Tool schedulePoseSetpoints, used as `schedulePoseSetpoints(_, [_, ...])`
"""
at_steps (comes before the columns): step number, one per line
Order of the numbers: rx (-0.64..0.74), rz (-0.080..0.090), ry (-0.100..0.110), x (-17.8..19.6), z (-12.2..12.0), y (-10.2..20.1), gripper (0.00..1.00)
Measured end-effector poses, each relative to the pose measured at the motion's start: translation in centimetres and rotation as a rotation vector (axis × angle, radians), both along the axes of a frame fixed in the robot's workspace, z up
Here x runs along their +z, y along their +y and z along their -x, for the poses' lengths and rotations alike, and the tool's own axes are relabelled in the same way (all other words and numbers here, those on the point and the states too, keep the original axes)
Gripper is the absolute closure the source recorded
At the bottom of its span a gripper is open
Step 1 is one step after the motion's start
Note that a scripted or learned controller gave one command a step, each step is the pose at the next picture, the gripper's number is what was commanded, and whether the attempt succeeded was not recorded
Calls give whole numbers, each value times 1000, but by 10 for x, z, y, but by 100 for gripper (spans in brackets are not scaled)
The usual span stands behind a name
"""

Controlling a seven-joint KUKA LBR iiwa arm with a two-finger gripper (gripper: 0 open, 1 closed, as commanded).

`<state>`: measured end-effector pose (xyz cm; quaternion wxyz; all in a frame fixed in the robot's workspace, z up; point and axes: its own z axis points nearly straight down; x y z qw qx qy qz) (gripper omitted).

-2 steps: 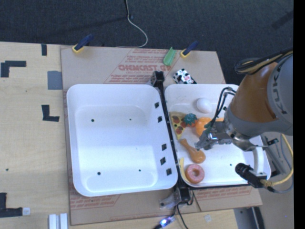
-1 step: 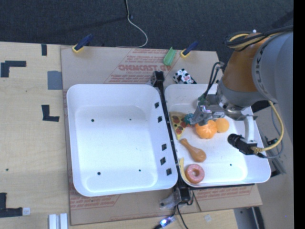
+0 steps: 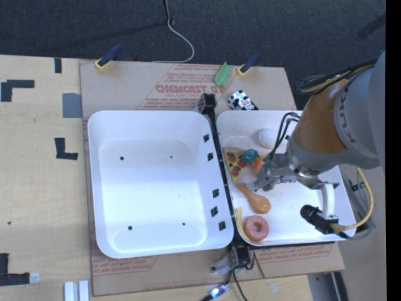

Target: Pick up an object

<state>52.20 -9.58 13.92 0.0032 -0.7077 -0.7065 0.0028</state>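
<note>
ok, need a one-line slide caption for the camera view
KUKA arm's gripper low in the right bin among toys, beside a pink donut.

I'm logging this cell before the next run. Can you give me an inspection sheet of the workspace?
Surface: cardboard-covered bench bearing left bin and right bin.
Job's things: in right bin, pink donut, orange spoon-shaped toy, pizza slice, teal toy, white ball.
Clutter: black-and-white toy behind the right bin.
End effector: low among the toys; grasp cannot be judged.
Cables: thin cable at top.
Surroundings: clamps on cardboard edge.
</note>
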Motion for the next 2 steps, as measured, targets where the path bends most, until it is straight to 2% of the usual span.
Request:
schedulePoseSetpoints(1, [3, 2, -7, -58, -33, -12, 100])
schedulePoseSetpoints(2, [3, 1, -9, -54, -33, -11, 0])
